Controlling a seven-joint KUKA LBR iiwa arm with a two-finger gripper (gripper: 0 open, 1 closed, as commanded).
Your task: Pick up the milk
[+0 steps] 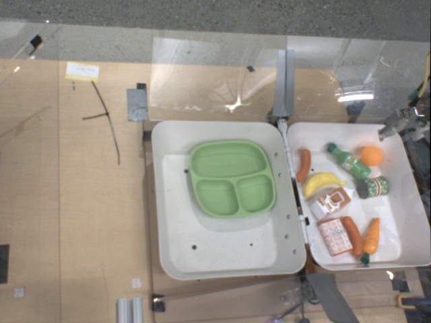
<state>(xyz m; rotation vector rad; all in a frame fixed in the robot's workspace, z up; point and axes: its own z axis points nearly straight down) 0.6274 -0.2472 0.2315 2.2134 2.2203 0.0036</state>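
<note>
Camera view looks down on a tan table (74,200) with two white bins side by side. The left bin (168,247) holds a green plate (232,178) with three parts. The plate sits in the upper middle of that bin.

The right bin (404,200) holds the toy food. The milk (333,200) is a small carton near the middle of this bin. It is white and orange-brown, with a little picture on its face that is too small to read. It looks like it lies on its side, turned a bit at a slant. Nothing holds it.

A yellow banana (322,182) lies just above the milk and seems to touch it. A pink box (335,237) lies just below the milk. A red sausage (351,233) lies along the right side of the pink box, and a carrot (371,236) lies next to that. A second sausage (304,163) lies by the bin's left wall. A green bottle (349,161) lies at a slant near the top of the bin, and an orange (370,155) sits just to its right. A small can (376,187) lies on its side below the orange.

At the top right corner of the right bin, the grey end effector (403,122) comes in from the picture's edge. It is well apart from the milk, on the far side of the bottle and the orange. It is small and partly cut off, so I cannot tell if it is released or clenched. It touches none of the toys.
</note>
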